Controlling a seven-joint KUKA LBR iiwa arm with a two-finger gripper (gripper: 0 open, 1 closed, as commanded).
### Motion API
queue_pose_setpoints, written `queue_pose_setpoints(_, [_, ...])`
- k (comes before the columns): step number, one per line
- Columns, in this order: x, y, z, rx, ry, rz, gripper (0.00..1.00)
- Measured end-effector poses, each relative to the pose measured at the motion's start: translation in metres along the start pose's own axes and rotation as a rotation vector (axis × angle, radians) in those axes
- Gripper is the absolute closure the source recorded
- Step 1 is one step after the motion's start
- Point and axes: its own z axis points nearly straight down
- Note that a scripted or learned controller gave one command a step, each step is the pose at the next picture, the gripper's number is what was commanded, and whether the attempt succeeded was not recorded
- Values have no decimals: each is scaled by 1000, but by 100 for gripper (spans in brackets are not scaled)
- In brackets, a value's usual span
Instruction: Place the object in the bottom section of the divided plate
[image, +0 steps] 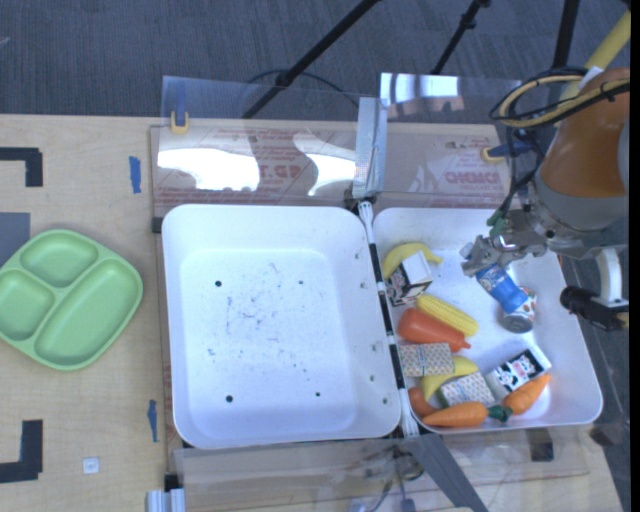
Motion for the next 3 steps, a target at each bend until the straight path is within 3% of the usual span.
queue_pose_setpoints(1, [17,52,-15,-2,-2,-338,100])
queue_pose_setpoints(2, [71,66,15,1,1,-270,100])
queue_pose_setpoints(3, [71,66,15,1,1,-270,0])
